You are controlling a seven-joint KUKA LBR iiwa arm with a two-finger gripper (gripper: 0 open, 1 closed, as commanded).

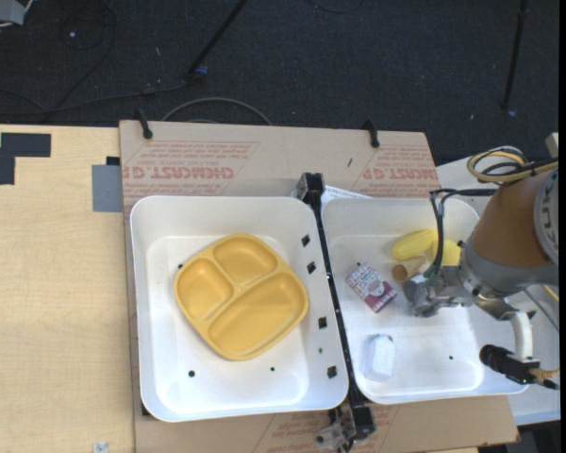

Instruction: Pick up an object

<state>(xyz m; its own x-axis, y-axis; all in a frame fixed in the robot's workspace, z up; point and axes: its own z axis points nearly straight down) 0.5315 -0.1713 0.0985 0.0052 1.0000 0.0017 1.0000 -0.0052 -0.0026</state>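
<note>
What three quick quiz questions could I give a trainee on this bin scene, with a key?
1. True or false: the yellow divided tray lies in the right bin.
2. Which thing lies nearest the divider between the bins: A the small pink packet, B the yellow object, C the white block?
3. Which bin is the gripper down in?

Key
1. False; it lies in the left bin.
2. A.
3. The right bin, between the yellow object and the white block.
</note>
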